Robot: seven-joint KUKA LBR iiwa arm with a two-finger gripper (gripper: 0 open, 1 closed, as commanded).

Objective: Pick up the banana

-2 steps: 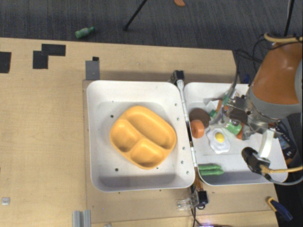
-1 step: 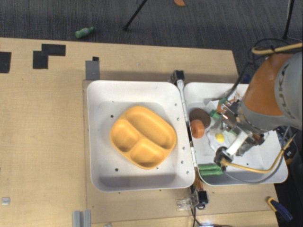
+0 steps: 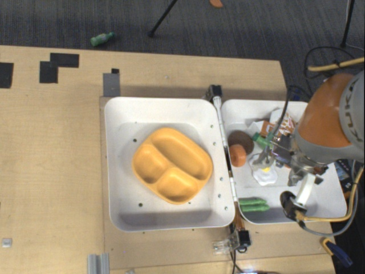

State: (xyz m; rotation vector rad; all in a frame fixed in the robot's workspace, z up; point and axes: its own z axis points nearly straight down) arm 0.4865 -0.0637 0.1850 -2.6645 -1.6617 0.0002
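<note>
The tan tabletop point(image 3: 51, 170) carries two shallow white bins side by side. The left bin point(image 3: 122, 153) is the wider in this view. The right bin point(image 3: 328, 201) sits against its right edge.

The grey arm point(image 3: 328, 119), orange-banded, reaches in from the right and hangs over the right bin's middle and far side.

A yellow dish point(image 3: 172, 164) with three hollows lies tilted in the middle of the left bin.

The claw point(image 3: 268, 160) is low over the right bin, just right of its left wall. How far open it is cannot be told, nor whether it has hold of anything.

A clear cup point(image 3: 266, 177) lies just below the claw. A green piece point(image 3: 252, 204) lies along the near wall. A brown lump point(image 3: 240, 138) and an orange-red lump point(image 3: 238, 155) touch each other by the left wall. A printed packet point(image 3: 283, 124) sits near the far wall, partly under the arm.

A small yellow patch point(image 3: 266, 162) shows right at the claw. Whether that is the banana cannot be told, as nothing else in either bin reads clearly as one.
</note>
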